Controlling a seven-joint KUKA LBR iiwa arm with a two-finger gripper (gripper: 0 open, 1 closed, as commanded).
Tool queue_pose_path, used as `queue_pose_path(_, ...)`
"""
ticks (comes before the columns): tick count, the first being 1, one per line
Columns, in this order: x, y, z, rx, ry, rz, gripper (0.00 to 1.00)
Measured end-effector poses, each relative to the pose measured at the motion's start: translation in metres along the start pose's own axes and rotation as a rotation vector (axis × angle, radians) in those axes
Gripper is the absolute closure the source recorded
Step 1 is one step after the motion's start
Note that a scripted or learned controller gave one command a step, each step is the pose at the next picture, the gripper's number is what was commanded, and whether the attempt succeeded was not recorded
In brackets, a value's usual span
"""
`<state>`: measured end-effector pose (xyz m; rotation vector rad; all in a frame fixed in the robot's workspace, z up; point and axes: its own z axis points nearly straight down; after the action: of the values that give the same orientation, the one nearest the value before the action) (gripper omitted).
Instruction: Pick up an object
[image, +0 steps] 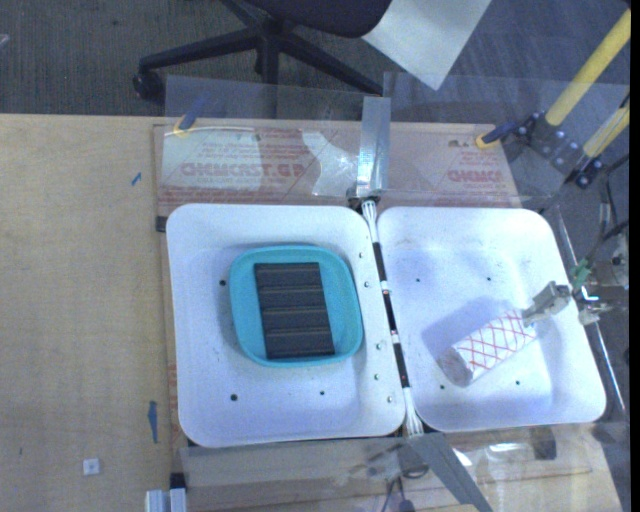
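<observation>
Reaching into the right bin (575, 400), the gripper (545, 300) touches the red-latticed white roll (490, 345) — finger spread unclear.

Faded red lettering on the taped cardboard sheet (250, 165) behind the bins is too blurred to read.

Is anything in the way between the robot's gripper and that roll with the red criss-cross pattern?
Nothing visible. The gripper sits right at the upper right end of the criss-cross roll in the right bin, with no other object between them.
</observation>
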<state>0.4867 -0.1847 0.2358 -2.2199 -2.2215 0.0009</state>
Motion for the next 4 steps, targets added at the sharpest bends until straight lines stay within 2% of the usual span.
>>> queue_pose_path(1, 0.044, 0.036, 0.098, -0.022, -0.008, -0.129, 0.0)
queue_pose_path(2, 0.06, 0.022, 0.113, -0.075, -0.038, -0.231, 0.0)
queue_pose_path(3, 0.068, 0.022, 0.117, -0.1, -0.045, -0.307, 0.0)
queue_pose_path(4, 0.075, -0.004, 0.147, -0.015, -0.007, -0.329, 0.0)
